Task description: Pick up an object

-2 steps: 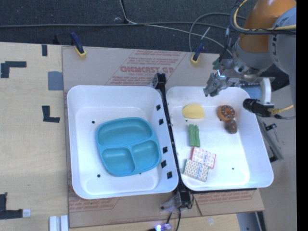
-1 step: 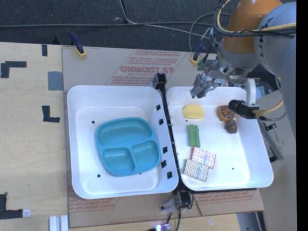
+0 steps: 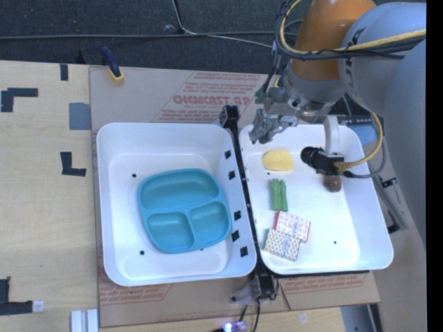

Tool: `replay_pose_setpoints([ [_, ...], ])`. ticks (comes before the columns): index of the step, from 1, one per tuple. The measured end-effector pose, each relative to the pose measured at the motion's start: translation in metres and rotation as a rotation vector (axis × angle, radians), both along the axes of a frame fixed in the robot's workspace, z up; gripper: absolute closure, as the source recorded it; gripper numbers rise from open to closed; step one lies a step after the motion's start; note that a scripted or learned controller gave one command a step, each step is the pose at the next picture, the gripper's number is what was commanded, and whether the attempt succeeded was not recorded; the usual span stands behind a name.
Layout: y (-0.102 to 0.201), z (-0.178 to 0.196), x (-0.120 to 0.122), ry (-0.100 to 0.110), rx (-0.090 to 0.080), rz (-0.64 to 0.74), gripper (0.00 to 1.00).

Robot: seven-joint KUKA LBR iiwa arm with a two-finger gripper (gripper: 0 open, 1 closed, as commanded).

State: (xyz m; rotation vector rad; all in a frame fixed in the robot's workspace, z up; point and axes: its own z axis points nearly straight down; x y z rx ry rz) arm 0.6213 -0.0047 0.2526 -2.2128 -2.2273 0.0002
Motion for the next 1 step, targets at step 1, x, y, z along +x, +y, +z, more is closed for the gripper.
replay_pose_setpoints([
  [1,0.0543,-0.0187,-0.0127,0.002,-0.001,0.0,1.0],
])
